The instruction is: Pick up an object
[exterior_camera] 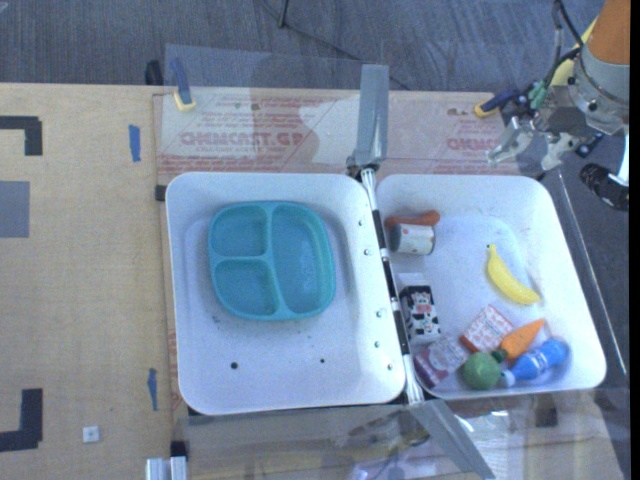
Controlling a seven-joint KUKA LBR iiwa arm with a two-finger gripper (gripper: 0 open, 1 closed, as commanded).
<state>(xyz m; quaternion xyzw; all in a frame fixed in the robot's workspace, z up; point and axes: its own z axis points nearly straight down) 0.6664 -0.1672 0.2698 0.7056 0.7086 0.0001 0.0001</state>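
Your gripper (520, 146) hangs past the right bin (575, 268) at its one o'clock corner, fingers spread, pinching nothing; the banana (511, 277) lies untouched inside.

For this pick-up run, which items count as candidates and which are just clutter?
Candidates, all in the right bin:
banana
green ball
carrot
blue bottle
can
cow-print carton
The pincer hangs above the bin's far edge.

Clutter:
teal divided plate in the left bin
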